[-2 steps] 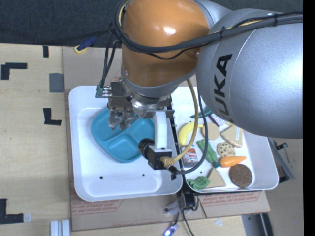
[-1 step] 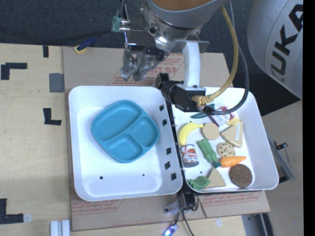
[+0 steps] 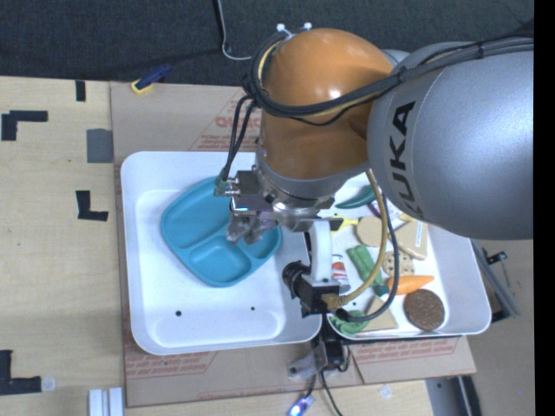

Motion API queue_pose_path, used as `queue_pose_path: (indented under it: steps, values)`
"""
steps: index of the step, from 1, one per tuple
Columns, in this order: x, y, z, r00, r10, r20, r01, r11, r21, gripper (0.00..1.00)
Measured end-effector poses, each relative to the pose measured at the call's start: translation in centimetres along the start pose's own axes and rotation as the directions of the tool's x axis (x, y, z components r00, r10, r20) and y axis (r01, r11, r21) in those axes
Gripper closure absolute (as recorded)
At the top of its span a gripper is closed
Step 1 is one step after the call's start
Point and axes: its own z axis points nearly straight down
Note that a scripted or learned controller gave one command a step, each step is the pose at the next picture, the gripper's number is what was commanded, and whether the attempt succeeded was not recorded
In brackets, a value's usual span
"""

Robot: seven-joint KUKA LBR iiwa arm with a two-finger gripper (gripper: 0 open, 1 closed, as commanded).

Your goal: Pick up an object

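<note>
A blue divided plate lies tilted in the left white bin, toward its back right. My gripper hangs under the orange wrist band, low over the plate's right rim, and looks to be touching it. The big grey and orange arm hides the plate's far right corner and much of the right bin. Nothing is seen lifted off the bin floor.
The right bin holds several small things: a white tube with a red label, a green piece, an orange carrot shape, a brown round disc and a teal item. Cables dangle over the divide between the bins.
</note>
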Motion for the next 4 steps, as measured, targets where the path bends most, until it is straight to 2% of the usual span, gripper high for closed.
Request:
queue_pose_path:
  steps: [1,4]
  values:
    - [-2.1,-0.3,-7.7,1.000,-0.004,-0.010,0.004,1.000,-0.024,1.00]
    - [-1.8,-0.4,-10.1,1.000,-0.011,-0.007,0.011,1.000,-0.011,1.00]
